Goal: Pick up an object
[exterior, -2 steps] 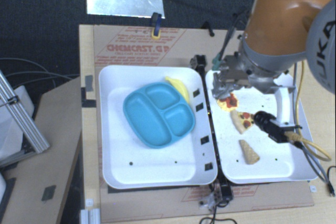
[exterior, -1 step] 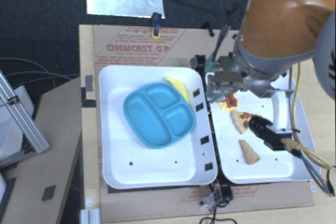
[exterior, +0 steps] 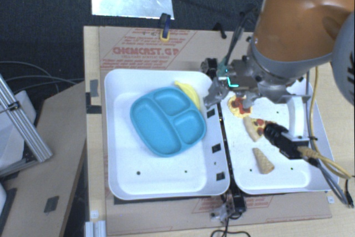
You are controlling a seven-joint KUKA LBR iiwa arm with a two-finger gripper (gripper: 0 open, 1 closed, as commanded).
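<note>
Yellow against the blue plate (exterior: 166, 122), the banana (exterior: 189, 95) lies in the left bin (exterior: 122, 175), tucked along the plate's upper right rim, its long axis running from upper left down to lower right. The gripper (exterior: 214, 97) hangs over the wall between the two bins, just right of the banana's lower end. Whether it is spread or closed cannot be told. A pizza slice (exterior: 254, 128) and a tan bread piece (exterior: 264, 161) lie in the right bin (exterior: 277, 183), farther off. The banana seems the nearest pick, a short shift left.

Glossy blue plastic tray (exterior: 167, 128)
</note>
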